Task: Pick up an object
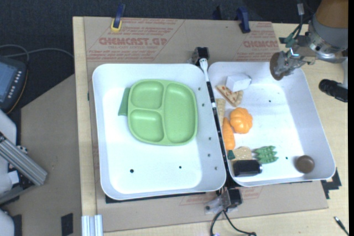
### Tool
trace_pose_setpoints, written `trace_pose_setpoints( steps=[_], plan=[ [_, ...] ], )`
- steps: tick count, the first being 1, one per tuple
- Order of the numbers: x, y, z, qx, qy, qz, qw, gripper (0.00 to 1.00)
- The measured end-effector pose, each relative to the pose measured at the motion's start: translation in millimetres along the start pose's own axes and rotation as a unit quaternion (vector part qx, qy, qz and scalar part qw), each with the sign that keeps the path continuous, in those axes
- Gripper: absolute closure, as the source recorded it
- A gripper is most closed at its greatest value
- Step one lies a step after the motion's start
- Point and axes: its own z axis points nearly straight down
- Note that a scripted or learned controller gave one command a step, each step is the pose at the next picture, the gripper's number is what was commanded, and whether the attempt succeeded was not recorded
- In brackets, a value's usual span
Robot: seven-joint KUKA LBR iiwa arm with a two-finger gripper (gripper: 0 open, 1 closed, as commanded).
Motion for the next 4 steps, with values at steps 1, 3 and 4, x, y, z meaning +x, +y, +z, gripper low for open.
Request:
trace_pose_setpoints(
  steps=[1, 3, 4],
  plan=[
    [-0.4, 1.2, -22.1, 0.001, 0.000, 0.000, 1.0000, 1.00],
    [106.6, -5.6, -21.2, 0.004, 0.003, -0.003, 1.0000, 1.00],
    [161.2, -7.8, -31.2, 0.003, 0.003, -0.003, 1.0000, 1.00]
  ],
)
